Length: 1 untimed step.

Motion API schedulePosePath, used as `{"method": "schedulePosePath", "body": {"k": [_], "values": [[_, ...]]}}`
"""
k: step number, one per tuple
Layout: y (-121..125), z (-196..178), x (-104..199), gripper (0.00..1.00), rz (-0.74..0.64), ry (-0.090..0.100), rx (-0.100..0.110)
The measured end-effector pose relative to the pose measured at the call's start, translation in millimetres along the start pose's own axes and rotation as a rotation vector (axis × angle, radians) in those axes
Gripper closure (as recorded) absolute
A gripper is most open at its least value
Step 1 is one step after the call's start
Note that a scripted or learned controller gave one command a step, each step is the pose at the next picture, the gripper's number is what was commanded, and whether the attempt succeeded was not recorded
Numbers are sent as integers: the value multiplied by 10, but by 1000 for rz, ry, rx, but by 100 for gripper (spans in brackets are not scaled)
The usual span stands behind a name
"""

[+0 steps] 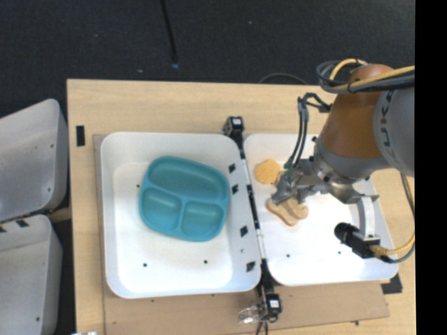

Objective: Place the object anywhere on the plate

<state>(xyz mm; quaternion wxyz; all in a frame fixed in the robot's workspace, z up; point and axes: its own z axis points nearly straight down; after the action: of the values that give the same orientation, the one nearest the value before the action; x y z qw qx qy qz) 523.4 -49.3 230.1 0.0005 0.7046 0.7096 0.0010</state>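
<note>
Gripper (285, 195) touches a tan, flat, bone-shaped biscuit (292, 213).

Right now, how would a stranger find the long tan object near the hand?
Look in the right bin, near its left wall. The long tan object lies under the hand. Its neighbour, the round yellow piece, sits farther up and is rounder.

Teal plate (184, 198) unobstructed in left bin (119, 271), open floor at its 6 o'clock, clipped divider (248, 201) at 3 o'clock, arm (360, 128) crowding right bin (314, 267)
</note>
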Motion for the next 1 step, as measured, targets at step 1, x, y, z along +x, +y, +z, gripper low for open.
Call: {"method": "schedulePosePath", "body": {"k": [1], "values": [[194,-110,550,100,-1,1,0]]}}
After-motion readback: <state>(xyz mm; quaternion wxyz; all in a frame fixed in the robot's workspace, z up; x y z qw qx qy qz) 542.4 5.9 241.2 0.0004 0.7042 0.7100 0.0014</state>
